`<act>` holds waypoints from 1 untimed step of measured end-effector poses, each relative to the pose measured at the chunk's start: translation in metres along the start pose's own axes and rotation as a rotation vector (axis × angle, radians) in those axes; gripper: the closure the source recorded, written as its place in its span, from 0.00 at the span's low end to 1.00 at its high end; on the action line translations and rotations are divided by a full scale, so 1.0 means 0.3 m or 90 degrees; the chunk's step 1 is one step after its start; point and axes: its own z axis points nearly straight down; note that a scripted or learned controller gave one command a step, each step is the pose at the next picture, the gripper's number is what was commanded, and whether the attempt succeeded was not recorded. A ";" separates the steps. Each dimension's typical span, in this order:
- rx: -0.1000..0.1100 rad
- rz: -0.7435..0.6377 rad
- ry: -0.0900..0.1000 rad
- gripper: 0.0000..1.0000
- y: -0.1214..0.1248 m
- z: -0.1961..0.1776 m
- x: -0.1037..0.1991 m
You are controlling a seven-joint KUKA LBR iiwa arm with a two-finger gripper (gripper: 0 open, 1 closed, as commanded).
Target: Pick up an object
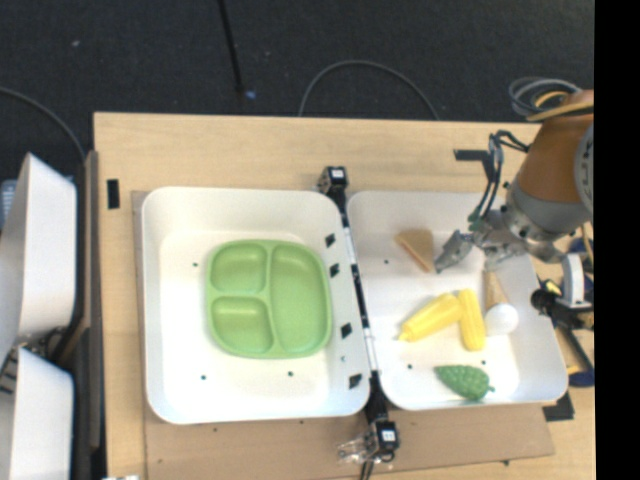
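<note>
You saw the pincer (470, 245) spread above the tan wooden wedge (415, 248), holding nothing; the pick was not yet done

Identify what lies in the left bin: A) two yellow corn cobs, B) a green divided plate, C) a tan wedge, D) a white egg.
B: the green divided plate sits alone in the left bin; the other items lie in the right bin.

Two bins sat side by side on the bench (220, 143). The left bin (165, 298) held a divided tray (270, 298). In the right bin (385, 223), my gripper (478, 250) hung above the far side, a wedge (415, 249) to its left, two corn cobs (445, 318) nearer, a leafy piece (463, 382) nearest.
</note>
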 end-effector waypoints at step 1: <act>-0.002 0.001 -0.001 0.00 0.000 0.165 -0.004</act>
